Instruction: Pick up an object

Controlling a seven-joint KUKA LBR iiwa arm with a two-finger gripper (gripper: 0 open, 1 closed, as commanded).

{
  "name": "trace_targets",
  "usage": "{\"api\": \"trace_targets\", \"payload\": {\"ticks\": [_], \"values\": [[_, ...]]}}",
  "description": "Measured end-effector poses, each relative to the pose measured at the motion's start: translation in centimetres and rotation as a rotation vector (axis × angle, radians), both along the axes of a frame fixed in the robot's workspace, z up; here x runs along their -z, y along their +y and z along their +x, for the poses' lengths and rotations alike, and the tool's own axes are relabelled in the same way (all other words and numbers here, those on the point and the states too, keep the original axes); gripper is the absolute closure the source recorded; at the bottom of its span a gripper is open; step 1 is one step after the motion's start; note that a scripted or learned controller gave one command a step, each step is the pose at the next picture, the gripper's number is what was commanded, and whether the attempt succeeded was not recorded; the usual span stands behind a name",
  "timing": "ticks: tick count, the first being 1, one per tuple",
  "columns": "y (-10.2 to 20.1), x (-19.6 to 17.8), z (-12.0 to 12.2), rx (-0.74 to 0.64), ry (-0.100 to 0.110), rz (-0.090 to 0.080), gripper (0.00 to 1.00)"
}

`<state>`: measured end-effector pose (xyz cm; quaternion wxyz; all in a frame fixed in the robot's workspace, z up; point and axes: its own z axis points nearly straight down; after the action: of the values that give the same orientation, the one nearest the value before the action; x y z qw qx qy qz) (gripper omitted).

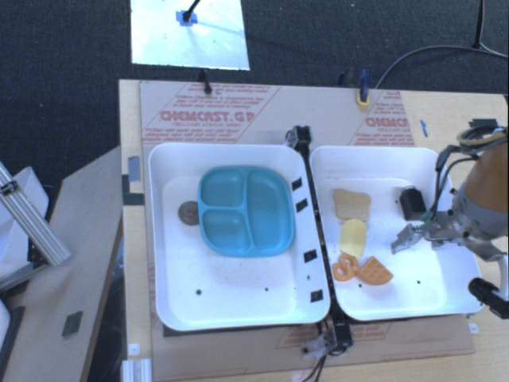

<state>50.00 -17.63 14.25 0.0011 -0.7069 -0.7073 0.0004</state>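
Right bin (398, 297), four pieces, all in its 9 o'clock half:
- tan slice (351, 204), lying flat, farthest toward 12 o'clock
- yellow piece (352, 237), just at 6 o'clock of the slice
- orange ring (344, 268), at 6 o'clock of the yellow piece
- orange wedge (374, 272), touching the ring at its 3 o'clock

Gripper (404, 239): stood low over the right bin, at 3 o'clock of the yellow piece and near it but apart. I could not tell whether it was clenched or released. Nothing was seen in its grasp.

Left bin (238, 289):
- blue divided plate (242, 212), central
- brown disc (188, 212), against the plate's rim at 9 o'clock
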Motion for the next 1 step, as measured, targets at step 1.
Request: {"api": "trace_targets", "payload": {"ticks": [1], "values": [[-0.07,-1.31,0.11,-0.001,-0.005,-0.003,1.0]]}}
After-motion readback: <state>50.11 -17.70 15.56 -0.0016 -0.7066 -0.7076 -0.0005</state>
